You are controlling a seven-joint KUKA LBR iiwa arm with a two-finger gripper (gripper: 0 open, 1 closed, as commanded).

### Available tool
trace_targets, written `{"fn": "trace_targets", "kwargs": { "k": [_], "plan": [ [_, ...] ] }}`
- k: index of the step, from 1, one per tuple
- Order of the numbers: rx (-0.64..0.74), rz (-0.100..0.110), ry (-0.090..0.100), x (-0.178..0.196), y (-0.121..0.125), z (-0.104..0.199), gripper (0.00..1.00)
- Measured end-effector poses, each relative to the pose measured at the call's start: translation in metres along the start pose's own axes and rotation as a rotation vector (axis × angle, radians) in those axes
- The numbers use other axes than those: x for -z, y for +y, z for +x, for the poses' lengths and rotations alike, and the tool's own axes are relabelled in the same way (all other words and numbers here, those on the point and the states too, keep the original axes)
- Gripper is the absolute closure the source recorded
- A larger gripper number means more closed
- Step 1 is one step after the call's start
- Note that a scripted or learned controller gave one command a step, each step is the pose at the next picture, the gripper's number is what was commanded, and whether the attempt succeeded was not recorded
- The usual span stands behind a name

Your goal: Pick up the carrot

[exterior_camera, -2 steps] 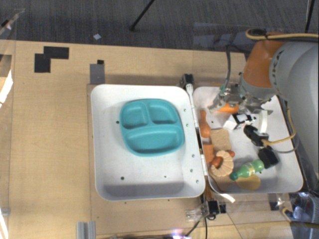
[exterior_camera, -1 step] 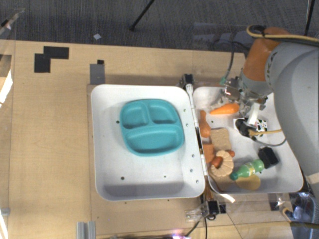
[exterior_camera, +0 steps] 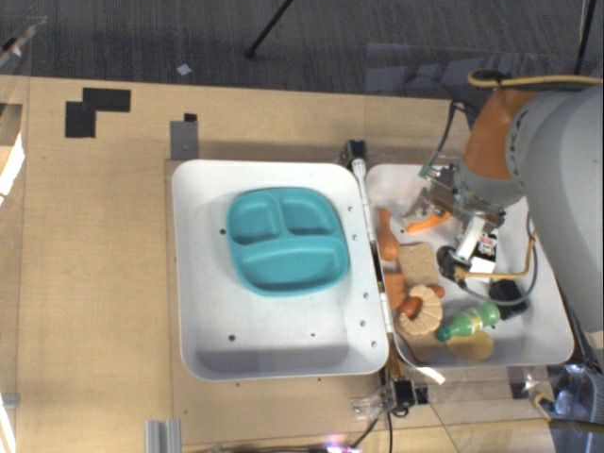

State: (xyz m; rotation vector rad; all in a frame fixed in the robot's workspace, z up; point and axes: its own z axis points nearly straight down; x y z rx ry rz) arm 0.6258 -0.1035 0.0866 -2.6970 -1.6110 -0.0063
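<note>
The carrot [exterior_camera: 427, 223] lies in the upper part of the right bin [exterior_camera: 547, 347], just beside the hand [exterior_camera: 444, 206], which hangs low over it; whether that hand is released or clenched I cannot tell. This looks like the reach-and-grasp step, not yet the lift; next the hand must straddle the carrot, close, then rise clear of the other toy foods [exterior_camera: 420, 305] nearby.

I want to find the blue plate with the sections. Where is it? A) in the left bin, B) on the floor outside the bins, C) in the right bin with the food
A: the blue plate lies flat in the left bin, while the carrot and the other food sit in the right bin.
</note>
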Motion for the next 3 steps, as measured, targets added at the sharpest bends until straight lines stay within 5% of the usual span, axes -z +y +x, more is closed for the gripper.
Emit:
{"fn": "trace_targets", "kwargs": {
  "k": [1, 2, 3],
  "plan": [
    [-0.125, -0.001, 0.002, 0.000, -0.012, -0.017, 0.00],
    [-0.117, -0.003, 0.006, 0.013, -0.011, -0.014, 1.00],
    [-0.035, -0.001, -0.001, 0.060, -0.024, -0.014, 1.00]
  ]
}}
